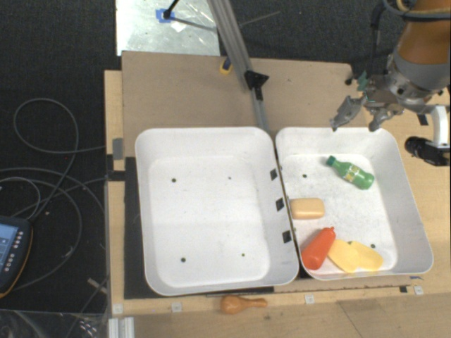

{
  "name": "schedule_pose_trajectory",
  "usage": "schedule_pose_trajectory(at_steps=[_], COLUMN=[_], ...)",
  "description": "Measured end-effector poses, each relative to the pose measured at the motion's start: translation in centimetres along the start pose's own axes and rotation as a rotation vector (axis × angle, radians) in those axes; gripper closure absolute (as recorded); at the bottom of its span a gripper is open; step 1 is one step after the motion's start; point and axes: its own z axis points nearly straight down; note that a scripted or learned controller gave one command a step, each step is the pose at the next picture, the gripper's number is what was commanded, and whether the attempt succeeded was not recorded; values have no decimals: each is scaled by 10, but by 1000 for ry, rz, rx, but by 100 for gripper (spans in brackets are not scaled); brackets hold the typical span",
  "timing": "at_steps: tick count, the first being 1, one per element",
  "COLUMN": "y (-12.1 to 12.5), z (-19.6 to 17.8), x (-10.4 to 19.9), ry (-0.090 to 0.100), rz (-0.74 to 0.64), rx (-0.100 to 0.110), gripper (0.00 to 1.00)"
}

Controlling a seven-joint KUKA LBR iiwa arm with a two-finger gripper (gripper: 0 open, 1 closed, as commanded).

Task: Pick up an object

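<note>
— Where's my gripper (360,119)?
— Over the far rim of the right bin (402,162), fingers spread apart, nothing between them.
— Nearest pick?
— I'd say the green bottle (350,172), lying on its side in that bin, just toward the camera from the gripper, not touching.
— The rest?
— Tan block (308,208) by the left wall, red item (318,248) and yellow piece (356,256) at the near edge, well apart from the gripper.
</note>
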Motion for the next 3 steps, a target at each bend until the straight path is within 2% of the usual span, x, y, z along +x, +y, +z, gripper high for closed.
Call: schedule_pose_trajectory(at_steps=[1, 2, 3], y=[0, -2, 1], z=[0, 41, 101], x=[0, -2, 5], ry=[0, -1, 0], rz=[0, 5, 3], rx=[0, 4, 6], gripper=[0, 0, 0])
